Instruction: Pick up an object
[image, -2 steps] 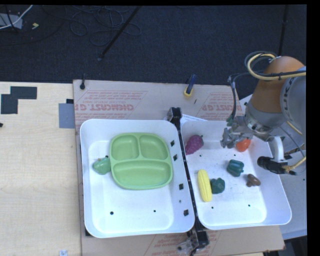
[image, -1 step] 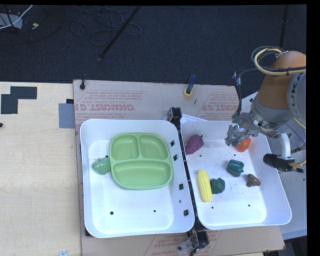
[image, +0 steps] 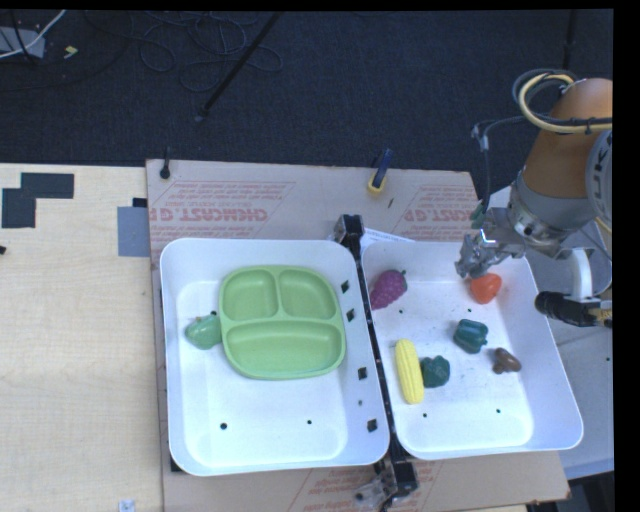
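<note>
The arm's gripper (image: 480, 262) hovers over the right bin (image: 545, 420), touching or just above a small orange-red toy pepper (image: 485, 289). Finger state: cannot tell. The pepper looks light, smooth and rounded, likely slippery; gripping across its widest middle seems safest.

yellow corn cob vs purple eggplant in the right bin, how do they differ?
The yellow toy corn cob is a long, straight bar lying near the divider, lower in the right white bin; the purple toy eggplant is shorter, rounder and sits toward the far end. The corn touches a dark green piece; the eggplant lies alone. Both lie untouched in that bin.
</note>
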